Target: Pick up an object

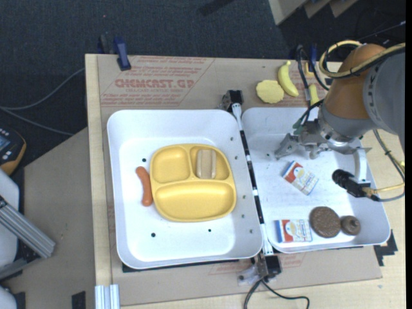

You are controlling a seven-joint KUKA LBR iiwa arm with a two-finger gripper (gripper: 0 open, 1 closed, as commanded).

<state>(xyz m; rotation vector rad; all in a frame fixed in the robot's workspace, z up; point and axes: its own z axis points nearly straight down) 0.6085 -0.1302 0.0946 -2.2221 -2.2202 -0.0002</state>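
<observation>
**Gripper low over the right bin, fingers spread**

Gripper (301,147) hangs at the upper middle of the right bin (270,124), its two grey fingers splayed apart with nothing between them — one reaching toward the bin's left side. The grey arm (380,89) with its orange band (351,92) comes in from the right.

Just below the fingertips lies a small carton (300,176), not touched. Further down sit a flat packet (293,230), a brown cookie (325,221) and a small brown ball (351,224) — close together near the front wall.

In the left bin (129,134) rests a yellow divided tray (193,182), a sausage (145,185) beside it. A banana (290,79) and a yellow lump (270,91) lie on the bench.
</observation>
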